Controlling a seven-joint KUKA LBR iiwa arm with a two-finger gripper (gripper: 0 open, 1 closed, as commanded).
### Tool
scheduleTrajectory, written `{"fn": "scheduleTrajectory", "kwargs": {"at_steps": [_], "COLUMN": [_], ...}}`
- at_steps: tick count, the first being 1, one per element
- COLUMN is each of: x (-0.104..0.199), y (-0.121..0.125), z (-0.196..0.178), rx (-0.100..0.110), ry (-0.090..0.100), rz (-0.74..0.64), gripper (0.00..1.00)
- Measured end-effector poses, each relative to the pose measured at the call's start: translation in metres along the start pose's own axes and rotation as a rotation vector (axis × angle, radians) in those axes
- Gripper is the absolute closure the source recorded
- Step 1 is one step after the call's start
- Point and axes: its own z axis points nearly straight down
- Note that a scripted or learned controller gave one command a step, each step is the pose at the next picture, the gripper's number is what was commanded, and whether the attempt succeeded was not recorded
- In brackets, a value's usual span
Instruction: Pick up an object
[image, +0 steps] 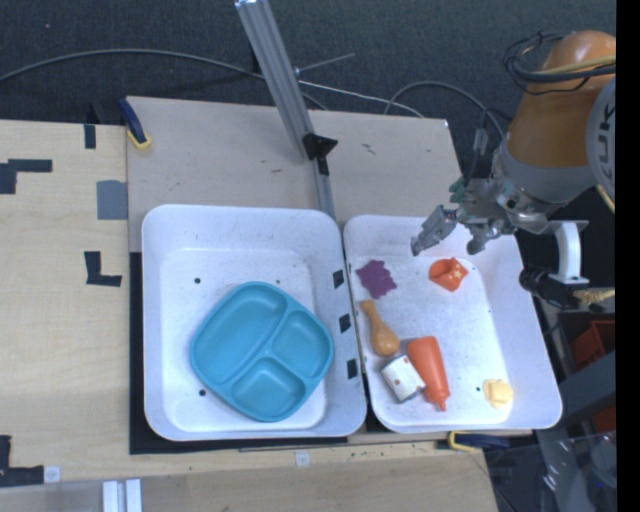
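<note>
My gripper (455, 236) hangs over the back of the right bin (520, 300), its two fingers spread open with nothing between them. Just below it lies a small red-orange toy (449, 273). To the left of that sits a purple piece (375, 277). Further forward lie a tan drumstick-shaped toy (379, 329), an orange carrot (430, 368), a small white block with a red mark (402, 378) and a little yellow piece (497, 392).
The left bin (165, 300) holds a blue three-compartment plate (262, 349). A grey metal rail (285, 95) slants down from the top to the bins' back edge. Cables trail across the dark floor behind the bench.
</note>
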Motion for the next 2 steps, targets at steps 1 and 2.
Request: {"fn": "scheduleTrajectory", "kwargs": {"at_steps": [1, 2], "x": [0.0, 0.002], "y": [0.0, 0.0], "z": [0.0, 0.043], "rx": [0.0, 0.004], "ry": [0.0, -0.001], "rz": [0.0, 0.001], "gripper": [0.0, 0.0]}}
